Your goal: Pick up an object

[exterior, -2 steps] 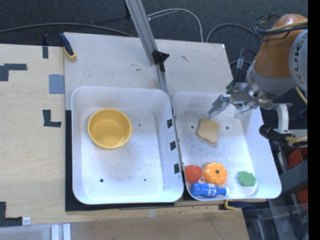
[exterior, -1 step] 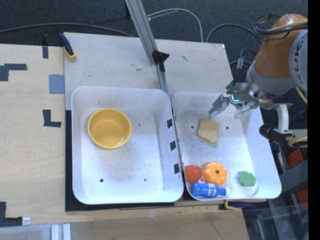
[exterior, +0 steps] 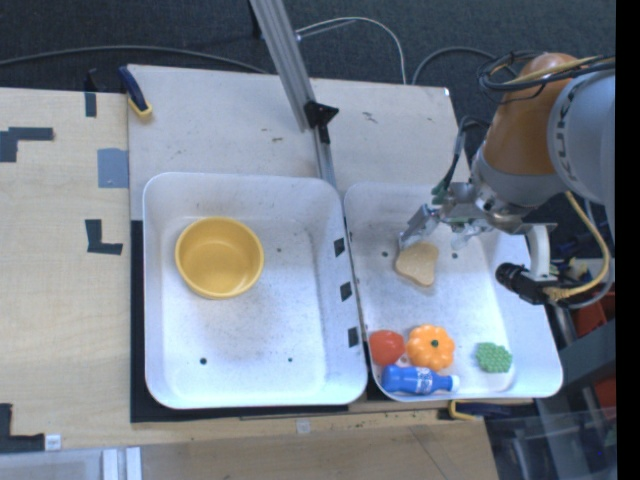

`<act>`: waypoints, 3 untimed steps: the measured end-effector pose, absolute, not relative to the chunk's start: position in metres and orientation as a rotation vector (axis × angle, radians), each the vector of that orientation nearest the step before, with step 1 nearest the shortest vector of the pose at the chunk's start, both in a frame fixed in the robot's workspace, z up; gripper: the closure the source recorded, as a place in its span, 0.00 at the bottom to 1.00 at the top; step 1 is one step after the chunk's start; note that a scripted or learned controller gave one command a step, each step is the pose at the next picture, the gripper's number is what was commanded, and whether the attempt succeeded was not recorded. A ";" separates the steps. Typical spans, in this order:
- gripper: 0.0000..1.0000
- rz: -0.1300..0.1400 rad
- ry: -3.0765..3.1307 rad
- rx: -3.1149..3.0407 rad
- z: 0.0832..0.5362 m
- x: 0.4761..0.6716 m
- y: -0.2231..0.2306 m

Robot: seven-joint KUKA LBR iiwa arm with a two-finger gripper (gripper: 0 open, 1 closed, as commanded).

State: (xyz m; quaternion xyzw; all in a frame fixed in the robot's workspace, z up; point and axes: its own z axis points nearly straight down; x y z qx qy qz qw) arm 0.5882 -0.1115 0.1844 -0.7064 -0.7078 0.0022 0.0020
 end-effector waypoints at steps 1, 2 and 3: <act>0.00 0.009 -2.219 -2.216 0.126 0.593 -0.118; 0.00 -0.005 -2.230 -2.226 0.095 0.597 -0.119; 1.00 -0.010 -2.234 -2.225 0.106 0.598 -0.118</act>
